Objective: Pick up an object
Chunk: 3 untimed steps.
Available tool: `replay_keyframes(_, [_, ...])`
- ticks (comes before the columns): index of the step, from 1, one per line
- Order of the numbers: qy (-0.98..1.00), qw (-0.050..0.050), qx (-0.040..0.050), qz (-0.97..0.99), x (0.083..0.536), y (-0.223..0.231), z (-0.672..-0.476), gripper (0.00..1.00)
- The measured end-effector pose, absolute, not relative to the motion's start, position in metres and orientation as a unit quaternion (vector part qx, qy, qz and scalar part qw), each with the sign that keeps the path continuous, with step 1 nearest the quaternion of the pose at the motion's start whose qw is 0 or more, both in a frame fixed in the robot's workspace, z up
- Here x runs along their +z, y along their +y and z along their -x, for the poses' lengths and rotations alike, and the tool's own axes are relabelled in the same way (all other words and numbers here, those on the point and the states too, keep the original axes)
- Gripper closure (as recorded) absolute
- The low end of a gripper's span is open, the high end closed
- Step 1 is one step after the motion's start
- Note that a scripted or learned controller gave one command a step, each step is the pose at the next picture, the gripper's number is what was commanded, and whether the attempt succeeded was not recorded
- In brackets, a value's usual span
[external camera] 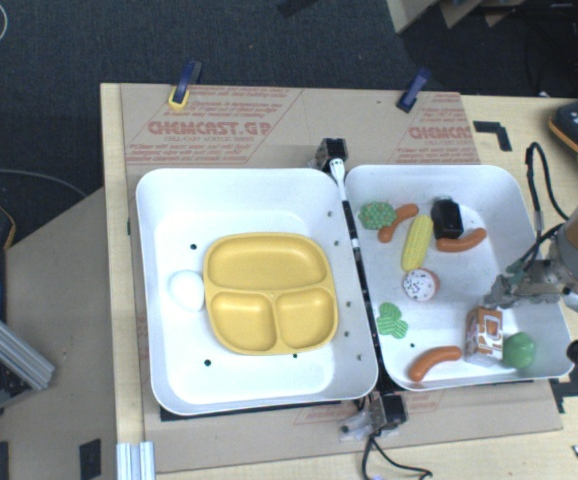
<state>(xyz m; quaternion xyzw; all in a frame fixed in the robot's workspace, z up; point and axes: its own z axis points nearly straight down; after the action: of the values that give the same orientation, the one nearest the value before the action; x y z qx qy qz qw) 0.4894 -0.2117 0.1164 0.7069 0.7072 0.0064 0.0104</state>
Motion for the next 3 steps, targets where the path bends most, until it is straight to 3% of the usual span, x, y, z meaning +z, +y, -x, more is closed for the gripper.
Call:
replay_keyframes(1, [0.707,0.003,0.0006,-0.707,0.16,-0.214,-0.486,1.0])
replay_keyframes(2, [0.707,0.005,0.0012,-0.707,0.216,-0.223,-0.494,1.0])
replay_keyframes(3, [0.708,0.002,0.0004,-0.707,0.226,-0.223,-0.495,1.0])
